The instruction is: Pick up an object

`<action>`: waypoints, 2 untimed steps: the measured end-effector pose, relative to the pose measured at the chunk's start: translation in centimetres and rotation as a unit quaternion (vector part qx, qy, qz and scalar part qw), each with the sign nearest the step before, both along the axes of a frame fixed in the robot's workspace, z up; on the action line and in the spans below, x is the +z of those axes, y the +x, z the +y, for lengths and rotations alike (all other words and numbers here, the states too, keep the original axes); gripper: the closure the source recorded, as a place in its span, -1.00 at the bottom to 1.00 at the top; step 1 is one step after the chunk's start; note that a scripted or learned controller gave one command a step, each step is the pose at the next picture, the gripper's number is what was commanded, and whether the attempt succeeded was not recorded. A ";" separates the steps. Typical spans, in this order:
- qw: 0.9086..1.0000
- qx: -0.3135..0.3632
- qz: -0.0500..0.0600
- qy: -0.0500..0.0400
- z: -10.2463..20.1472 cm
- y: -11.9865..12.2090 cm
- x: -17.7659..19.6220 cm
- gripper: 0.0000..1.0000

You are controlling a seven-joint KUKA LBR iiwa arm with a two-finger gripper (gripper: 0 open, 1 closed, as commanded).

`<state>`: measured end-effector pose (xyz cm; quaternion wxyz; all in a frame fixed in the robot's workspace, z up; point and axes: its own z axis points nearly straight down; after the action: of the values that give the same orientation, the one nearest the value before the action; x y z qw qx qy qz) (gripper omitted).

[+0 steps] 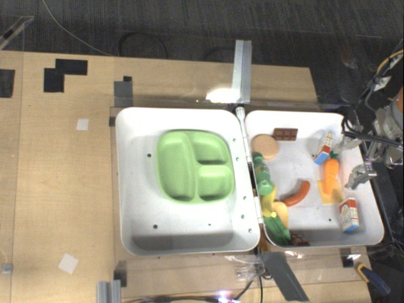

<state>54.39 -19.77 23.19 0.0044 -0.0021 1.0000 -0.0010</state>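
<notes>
The pincer (357, 177) hangs over the right bin's (372, 232) right rim; whether it is open or closed I cannot tell. The green tray (192, 165) fills the left bin (129, 188). Nearest the pincer, just to its left, lies an orange carrot (330, 177), long axis running up-down, then the small bottle (348, 213) below.
</notes>
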 end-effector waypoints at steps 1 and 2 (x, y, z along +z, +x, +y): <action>1.000 0.027 -0.002 -0.001 -0.3 -1.8 -13.9 -1.00; 0.999 -0.053 -0.005 -0.001 2.5 -3.2 -14.1 -1.00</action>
<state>51.20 -17.23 9.05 0.0097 0.0507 0.9987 -0.0027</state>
